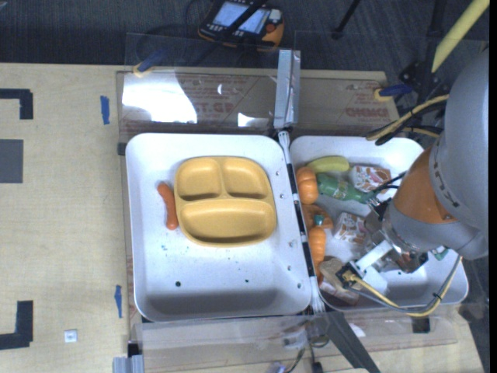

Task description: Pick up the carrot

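An orange carrot [317, 242] with a bit of green at its top lies along the left wall of the right bin [454, 286]. My gripper [376, 238] is down inside that bin, a little to the right of the carrot, among the packed items. The arm's grey body and orange band [423, 196] cover the bin's right half. I see nothing held by the gripper. A longer red-orange stick-shaped thing [168, 206] lies in the left bin [210, 294], against the left side of the yellow divided plate [225, 199].
In the right bin there is also a yellow-green fruit [331, 164], a green bottle [343, 187], a round orange piece [307, 185], printed packets [369, 177] and a brownish item [334, 272] at the front. A metal divider [295, 208] separates the bins.
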